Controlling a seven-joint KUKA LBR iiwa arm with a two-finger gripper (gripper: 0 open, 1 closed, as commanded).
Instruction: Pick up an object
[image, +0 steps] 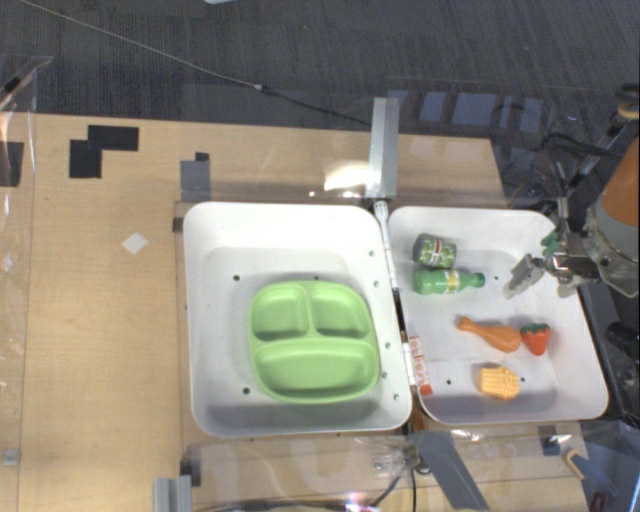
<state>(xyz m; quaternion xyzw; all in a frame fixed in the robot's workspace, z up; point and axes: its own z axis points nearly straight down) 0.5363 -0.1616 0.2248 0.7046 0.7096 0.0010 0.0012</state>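
Two shallow white bins sit side by side on a pale wooden surface (100, 330), their walls smooth and rounded at the corners like moulded plastic. The left bin (215, 300) carries a light green divided tray (314, 340), glossy, with two small upper compartments and one wide lower one.

The right bin (580, 385) holds the small toy-like things to pick from. A green can (435, 250) with a dark label lies on its side near the bin's upper left. Just below it, close but with contact hard to judge, a green bottle (448, 282) lies on its side, its neck pointing right. Lower down, an orange drumstick shape (490, 334) lies at a slant, and just beside its right end is a small red strawberry shape (537, 339) with a green top. A yellow ridged piece like a corn cob (499, 381) rests near the bin's lower edge, apart from the others. A narrow red and white strip (419, 365) lies along the bin's left wall.

The jaws (545, 272) hang over the right part of this bin, right of the bottle and above the strawberry shape; two grey metal fingers (522, 273) stand spread apart with nothing between them. The arm (615, 215) enters from the right, orange above grey.

Metal brackets (384, 140) clamp the bins. Black squares (102, 148) mark the wood. Beyond the surface runs dark ribbed carpet floor (300, 50), crossed by a thin cable.
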